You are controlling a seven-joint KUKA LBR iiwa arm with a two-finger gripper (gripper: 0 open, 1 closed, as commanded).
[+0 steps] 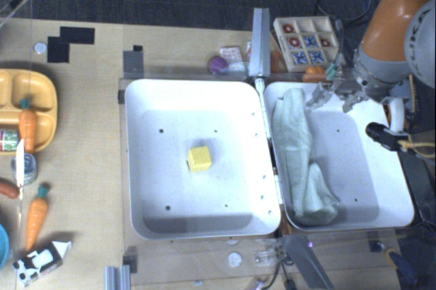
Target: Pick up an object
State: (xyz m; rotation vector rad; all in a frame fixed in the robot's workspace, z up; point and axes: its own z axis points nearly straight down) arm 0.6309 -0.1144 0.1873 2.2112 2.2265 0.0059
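**Hand high over the right bin**

Our hand (335,92) hangs spread wide and empty above the right bin (381,214), near the towel (300,152). The yellow block (199,158) sits in the left bin (136,166). We risk pinching only loose cloth that slips free.

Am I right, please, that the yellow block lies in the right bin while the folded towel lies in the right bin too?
Not quite: the camera view shows the yellow block in the left bin. The folded towel does lie in the right bin.
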